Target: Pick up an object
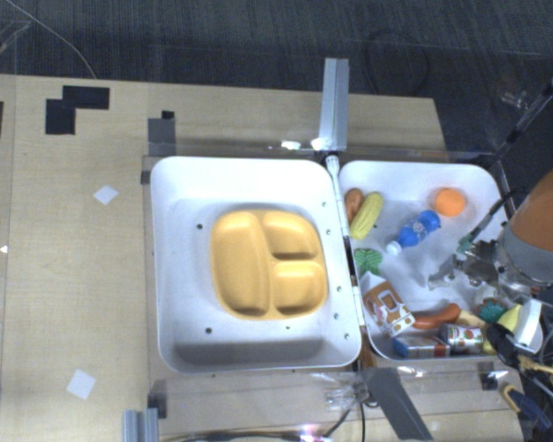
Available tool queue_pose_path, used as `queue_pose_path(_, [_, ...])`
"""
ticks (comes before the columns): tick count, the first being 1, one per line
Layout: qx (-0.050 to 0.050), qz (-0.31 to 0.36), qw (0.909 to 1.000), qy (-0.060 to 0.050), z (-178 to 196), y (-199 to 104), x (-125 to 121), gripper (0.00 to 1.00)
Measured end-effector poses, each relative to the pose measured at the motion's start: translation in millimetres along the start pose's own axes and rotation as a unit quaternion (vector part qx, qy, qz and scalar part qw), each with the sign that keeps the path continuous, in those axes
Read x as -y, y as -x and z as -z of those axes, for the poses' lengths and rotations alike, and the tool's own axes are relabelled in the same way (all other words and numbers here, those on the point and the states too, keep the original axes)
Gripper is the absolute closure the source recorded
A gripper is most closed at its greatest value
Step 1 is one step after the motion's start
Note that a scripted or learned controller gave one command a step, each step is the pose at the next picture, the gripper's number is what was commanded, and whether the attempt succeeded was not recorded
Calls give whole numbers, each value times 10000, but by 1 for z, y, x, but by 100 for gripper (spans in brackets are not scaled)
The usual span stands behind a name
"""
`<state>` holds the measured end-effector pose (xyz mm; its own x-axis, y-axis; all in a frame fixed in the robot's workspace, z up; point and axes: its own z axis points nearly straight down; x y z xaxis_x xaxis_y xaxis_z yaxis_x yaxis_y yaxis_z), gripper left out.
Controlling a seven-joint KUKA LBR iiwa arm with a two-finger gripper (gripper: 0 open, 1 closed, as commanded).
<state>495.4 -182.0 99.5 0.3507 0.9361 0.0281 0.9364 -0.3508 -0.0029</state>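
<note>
The right bin [396, 178] holds several small toys. An orange ball [450, 202] lies near its far side, and a blue bottle [417, 230] lies just in front of it. A yellow corn cob [366, 215] and a green leafy piece [369, 260] sit along the left wall. Toward the near side are a brown-and-white carton [388, 307], a red sausage [435, 318] and a can [461, 339]. My gripper [449, 274] hangs low in the right half of this bin, over bare floor between the bottle and the sausage. Nothing shows in its grasp.
The left bin [180, 339] holds a yellow divided tray [265, 263]. The arm's grey wrist and orange band [542, 217] cover the right bin's right edge. A yellow-green toy [507, 316] lies under the wrist. Cables run along the bench's near right corner.
</note>
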Motion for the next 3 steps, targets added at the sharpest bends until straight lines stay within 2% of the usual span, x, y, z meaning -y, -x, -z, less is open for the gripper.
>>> queue_pose_path(1, [134, -908, 9958, 39, 6, 16, 2, 0])
queue_pose_path(2, [141, 275, 9995, 36, 14, -2, -42, 0])
queue_pose_path(3, [135, 641, 9978, 55, 87, -13, -8, 0])
